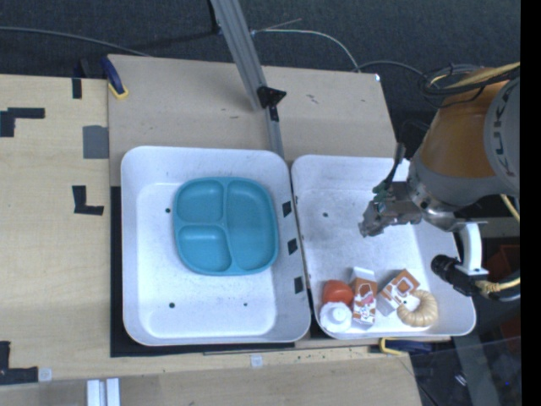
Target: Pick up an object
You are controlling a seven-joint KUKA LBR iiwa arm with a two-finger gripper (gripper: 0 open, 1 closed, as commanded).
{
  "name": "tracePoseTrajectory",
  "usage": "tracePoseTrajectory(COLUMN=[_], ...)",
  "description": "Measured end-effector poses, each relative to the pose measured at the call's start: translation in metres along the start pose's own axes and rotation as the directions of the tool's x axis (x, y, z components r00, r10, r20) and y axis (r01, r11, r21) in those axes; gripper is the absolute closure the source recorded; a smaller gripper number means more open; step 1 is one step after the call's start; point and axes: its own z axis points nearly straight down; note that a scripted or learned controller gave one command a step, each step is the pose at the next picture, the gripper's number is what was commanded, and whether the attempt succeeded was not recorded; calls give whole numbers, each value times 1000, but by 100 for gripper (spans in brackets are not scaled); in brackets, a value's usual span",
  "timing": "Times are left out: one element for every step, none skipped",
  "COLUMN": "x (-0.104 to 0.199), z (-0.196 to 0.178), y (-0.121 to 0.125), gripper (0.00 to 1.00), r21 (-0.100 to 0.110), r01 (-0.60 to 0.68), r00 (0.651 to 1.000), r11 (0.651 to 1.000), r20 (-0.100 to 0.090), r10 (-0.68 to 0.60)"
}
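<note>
My gripper (373, 222) hangs over the middle of the right bin (338, 189), pointing down and to the left, above bare bin floor. Several small objects lie along that bin's front edge: a red-orange piece (338, 292), a white round cap (336, 315), a red and white packet (364, 301), a second orange and white packet (399, 288) and a tan croissant-shaped item (419, 309). The gripper stands apart from all of them, up and behind.
The left bin (144, 311) holds a teal divided plate (226, 225). A grey metal pole (241, 41) slants down from the top to the bins' shared rim. The arm's grey body and orange band (465, 146) fill the right side.
</note>
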Motion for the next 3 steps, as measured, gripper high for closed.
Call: tracePoseTrajectory(x=[47,95,150], z=[-5,4,10], y=[22,28,40], gripper=[100,100,100], r21=[1,3,2], r01=[-1,-2,0], r00=[1000,1000,1000], r11=[1000,1000,1000], r20=[0,1,1], r10=[1,2,0])
